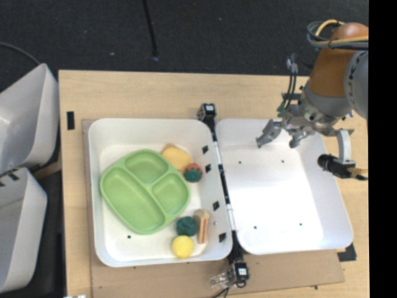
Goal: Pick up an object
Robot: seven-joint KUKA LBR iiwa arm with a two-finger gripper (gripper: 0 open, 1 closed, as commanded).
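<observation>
Claw: the claw [280, 137] hangs over the far edge of the right bin, its two grey fingers [267, 134] spread apart with nothing between them.
Arm: the grey arm [335, 73] with its orange band enters from the right and ends just above the claw; a black fitting sticks out at its side over the bin's right rim.
Right bin: the white right bin [285, 222] lies under the claw; its floor is bare white with a few small dark dots.
Left bin: the white left bin [96, 166] touches the right bin along a shared middle edge set with black clips.
Objects to pick: all lie in the left bin, well apart from the claw.
Tray: a green divided tray [144, 191] takes up the middle of the left bin.
Far group: a yellow piece [177, 157] sits at the tray's far right corner, with a small green and red item [193, 172] just beside it.
Near group: a dark green lump [185, 226], a tan stick with a red stripe [202, 225] and a yellow ball [183, 246] cluster near the bin's near right corner.
Bench: the wooden bench [74, 92] carries both bins.
</observation>
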